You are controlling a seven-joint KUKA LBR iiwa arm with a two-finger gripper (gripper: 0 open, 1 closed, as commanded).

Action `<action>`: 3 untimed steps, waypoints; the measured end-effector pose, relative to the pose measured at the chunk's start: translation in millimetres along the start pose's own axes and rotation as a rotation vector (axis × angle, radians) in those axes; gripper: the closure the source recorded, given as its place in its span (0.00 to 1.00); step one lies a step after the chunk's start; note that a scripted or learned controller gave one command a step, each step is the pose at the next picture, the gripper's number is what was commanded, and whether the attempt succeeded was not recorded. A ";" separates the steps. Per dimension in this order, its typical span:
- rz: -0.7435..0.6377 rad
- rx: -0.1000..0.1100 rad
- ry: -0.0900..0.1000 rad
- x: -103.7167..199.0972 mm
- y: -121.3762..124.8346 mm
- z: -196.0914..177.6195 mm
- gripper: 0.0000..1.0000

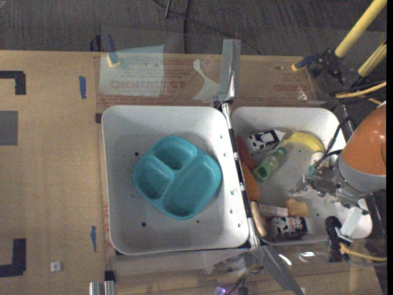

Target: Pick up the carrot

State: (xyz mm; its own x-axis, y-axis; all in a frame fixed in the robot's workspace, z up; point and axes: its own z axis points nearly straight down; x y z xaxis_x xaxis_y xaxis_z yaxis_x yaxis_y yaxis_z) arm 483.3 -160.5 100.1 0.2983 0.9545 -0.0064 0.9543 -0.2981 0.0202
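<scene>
Left bin (123,220): shallow white plastic tray, holding a teal three-compartment plastic plate (178,177) set at a slant near its middle; plate compartments bare. Divider: the two bins meet along a raised rim with a metal strip (228,72) standing above it. Right bin (319,117): shallow white tray, crowded. Against its left wall lies the long orange carrot (249,178), running roughly top to bottom along the rim, its upper end beside a reddish piece and its lower end near a tan rounded object (258,220). Just right of the carrot: a green translucent bottle (269,165) lying tilted, close enough that contact cannot be ruled out. Above that, a small black-and-white cow-patterned carton (263,141); a second like carton (288,226) lies at the bin's lower edge. A yellow banana (303,141) curves at upper centre. Right side: grey arm with orange band (368,143); its two-finger gripper (313,183) hangs over the bin's right half, well apart from the carrot, nothing seen between its parts; whether it is released or clenched cannot be told at this sharpness. Hazards, by judgement: the carrot hugs the wall, so a descending finger may strike the rim; the bottle beside it may be nudged or taken instead; the carrot's round, tapered body may roll or slip from a shallow pinch.
</scene>
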 end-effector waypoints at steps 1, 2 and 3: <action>0.138 0.007 0.004 53.2 -17.4 9.7 0.00; 0.142 0.005 0.002 51.4 -16.7 0.5 1.00; 0.351 0.022 0.001 43.3 -18.7 4.9 1.00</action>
State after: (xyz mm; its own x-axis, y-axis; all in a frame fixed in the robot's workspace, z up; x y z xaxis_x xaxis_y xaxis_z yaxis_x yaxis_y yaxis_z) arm 478.5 -113.6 94.6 0.6082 0.7938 -0.0015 0.7938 -0.6082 -0.0006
